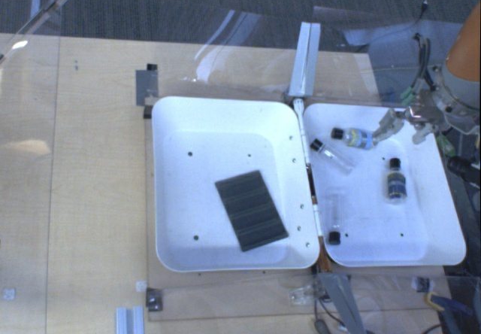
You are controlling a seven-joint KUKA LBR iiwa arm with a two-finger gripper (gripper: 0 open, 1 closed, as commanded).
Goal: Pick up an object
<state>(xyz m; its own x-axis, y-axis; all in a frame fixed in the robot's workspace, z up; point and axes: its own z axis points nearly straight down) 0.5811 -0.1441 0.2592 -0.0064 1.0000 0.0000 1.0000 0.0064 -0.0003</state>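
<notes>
clear bottles (pixel 353 138) lie just left of our jaws (pixel 406 126), which we see spread apart, grasping nothing.

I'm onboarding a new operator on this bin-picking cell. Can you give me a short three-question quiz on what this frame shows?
1. True or false: the dark ribbed pad lies in the left bin.
2. Which bin holds the small bottles? A) left B) right C) both
3. Fill in: the gripper hovers over the ____ corner of the right bin.

Key: 1 true. 2 B: the blue-labelled bottle and the clear vials lie there. 3 far right.
</notes>
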